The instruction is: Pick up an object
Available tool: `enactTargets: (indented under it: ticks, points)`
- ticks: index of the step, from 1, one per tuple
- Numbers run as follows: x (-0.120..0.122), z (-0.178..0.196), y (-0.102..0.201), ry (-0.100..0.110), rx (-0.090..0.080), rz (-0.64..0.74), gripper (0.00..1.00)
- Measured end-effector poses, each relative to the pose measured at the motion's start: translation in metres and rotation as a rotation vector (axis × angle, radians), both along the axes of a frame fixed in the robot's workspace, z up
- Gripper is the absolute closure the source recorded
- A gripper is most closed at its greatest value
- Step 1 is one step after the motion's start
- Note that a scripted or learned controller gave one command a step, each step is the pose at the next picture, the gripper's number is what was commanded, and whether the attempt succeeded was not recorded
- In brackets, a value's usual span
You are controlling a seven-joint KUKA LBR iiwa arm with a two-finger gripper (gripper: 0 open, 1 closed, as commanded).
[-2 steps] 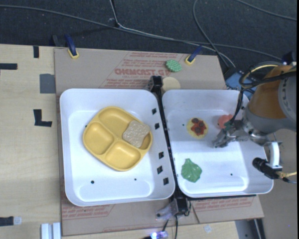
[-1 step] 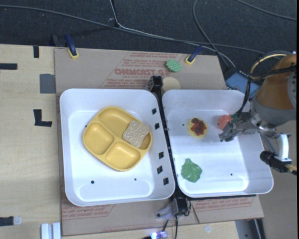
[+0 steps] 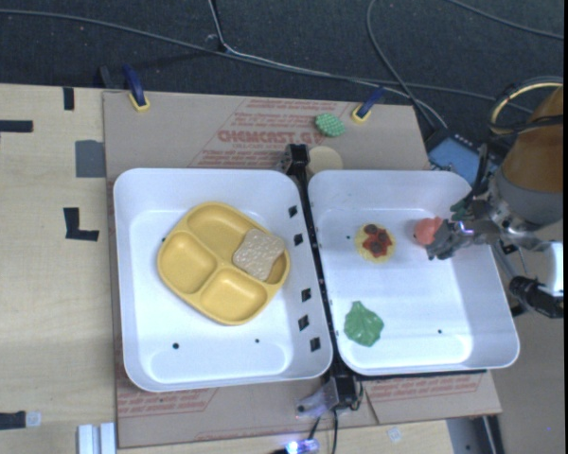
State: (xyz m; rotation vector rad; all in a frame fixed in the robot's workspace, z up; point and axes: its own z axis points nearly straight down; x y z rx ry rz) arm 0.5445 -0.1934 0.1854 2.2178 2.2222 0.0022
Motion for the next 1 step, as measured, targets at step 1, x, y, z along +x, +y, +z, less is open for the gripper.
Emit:
enactTargets:
  ticks: [1]
  points:
    - [0.001,0.0441,0.0002,-0.001,-0.001,0.0,1.0]
